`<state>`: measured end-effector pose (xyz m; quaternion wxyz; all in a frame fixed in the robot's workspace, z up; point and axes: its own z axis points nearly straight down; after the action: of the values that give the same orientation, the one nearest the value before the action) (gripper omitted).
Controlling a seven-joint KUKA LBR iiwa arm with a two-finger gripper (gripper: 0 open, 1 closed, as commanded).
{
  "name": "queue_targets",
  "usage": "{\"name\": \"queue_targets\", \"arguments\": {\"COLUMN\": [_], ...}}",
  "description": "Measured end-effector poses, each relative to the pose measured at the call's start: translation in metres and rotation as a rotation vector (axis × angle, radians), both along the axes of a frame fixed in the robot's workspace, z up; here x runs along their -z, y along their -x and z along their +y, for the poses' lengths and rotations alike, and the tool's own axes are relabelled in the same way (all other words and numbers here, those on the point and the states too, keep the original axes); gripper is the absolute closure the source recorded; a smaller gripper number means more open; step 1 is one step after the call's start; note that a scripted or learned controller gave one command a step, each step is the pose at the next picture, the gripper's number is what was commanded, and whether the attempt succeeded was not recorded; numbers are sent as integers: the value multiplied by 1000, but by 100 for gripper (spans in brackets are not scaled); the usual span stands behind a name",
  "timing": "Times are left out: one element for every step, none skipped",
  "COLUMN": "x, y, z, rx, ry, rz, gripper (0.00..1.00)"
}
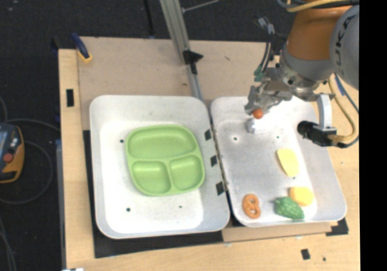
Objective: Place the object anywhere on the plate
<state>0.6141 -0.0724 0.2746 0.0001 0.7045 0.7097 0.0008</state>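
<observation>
- In the camera view, two shallow white bins sat side by side on a tan bench [139, 64]: the left bin [109, 203] and the right bin [242, 161], their inner edges touching.
- A green plate [164, 159] with three compartments lay in the left bin, roughly in its middle and turned slightly askew.
- The arm [317, 28], grey with an orange band, came in from the right and hung over the far part of the right bin.
- The gripper [256, 112] pointed down over the far left part of the right bin; a small orange-red object [258, 114] showed at its tip, seemingly pinched between the fingers, though at this size I could not tell for sure whether the claw was clamped on it.
- A small pale bit [250, 125] lay just below the gripper on the bin floor; what it was could not be made out.
- In the right bin, a yellow oval piece [288, 161] lay towards the right side, with a yellow block [302, 195] nearer the front.
- A green leafy toy [288, 208] sat just beside the yellow block at the front edge, and an orange pretzel-shaped piece [251, 205] lay to its left.
- A grey metal post [175, 22] rose at a slant from the bench behind the bins.
- A black cylindrical part [314, 133] with cables hung beside the right bin's right side.
</observation>
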Motion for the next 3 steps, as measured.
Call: {"name": "queue_targets", "arguments": {"x": [7,7,30], "y": [-2,8,11], "z": [57,103,149], "rx": [0,0,1], "ry": [0,0,1], "rz": [1,1,4], "gripper": [100,100,100]}}
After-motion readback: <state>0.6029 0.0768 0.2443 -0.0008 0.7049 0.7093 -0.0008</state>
